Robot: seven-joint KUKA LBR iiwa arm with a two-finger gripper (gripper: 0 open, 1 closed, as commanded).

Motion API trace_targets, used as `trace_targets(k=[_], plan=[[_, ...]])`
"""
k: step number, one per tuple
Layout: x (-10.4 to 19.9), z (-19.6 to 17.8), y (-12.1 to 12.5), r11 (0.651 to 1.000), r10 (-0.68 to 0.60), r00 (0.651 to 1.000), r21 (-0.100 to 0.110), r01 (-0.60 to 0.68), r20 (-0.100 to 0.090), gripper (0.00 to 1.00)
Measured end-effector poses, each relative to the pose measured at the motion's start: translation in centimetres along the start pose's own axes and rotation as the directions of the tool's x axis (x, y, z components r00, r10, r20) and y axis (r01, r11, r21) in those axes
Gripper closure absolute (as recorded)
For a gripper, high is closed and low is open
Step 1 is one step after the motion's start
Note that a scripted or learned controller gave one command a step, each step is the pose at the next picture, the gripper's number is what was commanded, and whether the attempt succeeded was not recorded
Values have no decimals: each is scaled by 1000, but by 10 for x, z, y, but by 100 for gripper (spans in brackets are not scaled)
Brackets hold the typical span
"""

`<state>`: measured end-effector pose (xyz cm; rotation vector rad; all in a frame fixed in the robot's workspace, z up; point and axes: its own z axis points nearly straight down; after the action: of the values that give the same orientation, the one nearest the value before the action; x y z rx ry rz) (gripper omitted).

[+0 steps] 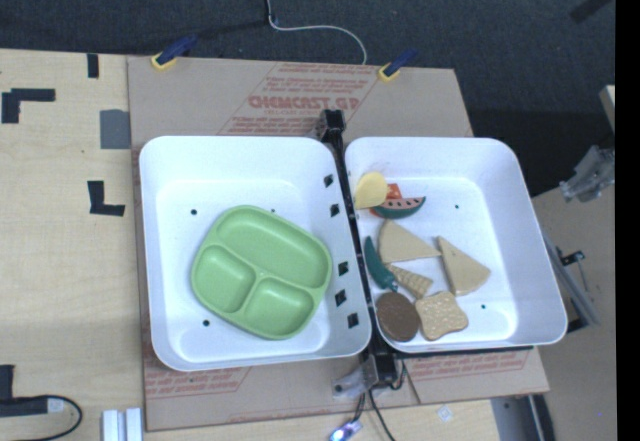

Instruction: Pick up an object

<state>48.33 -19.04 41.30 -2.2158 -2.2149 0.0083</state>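
gripper (590,174) sits just outside the right bin (505,157), grip state unclear; food pieces (405,243) lie beyond it, green plate (262,271) farther off.

Green tray (262,272) glossy plastic; bins (170,329) smooth white plastic; cardboard (300,99) matt.
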Motion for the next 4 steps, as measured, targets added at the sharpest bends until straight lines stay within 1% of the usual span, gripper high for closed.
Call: trace_targets(k=[1,2,3,4], plan=[[76,-130,0,1000,-10,1000,-25,10,4,100],[87,-9,0,1000,-1,1000,3,1,0,100],[159,-124,20,1000,-10,1000,-23,10,2,100],[207,18,-2,1000,-6,1000,8,6,2,100]])
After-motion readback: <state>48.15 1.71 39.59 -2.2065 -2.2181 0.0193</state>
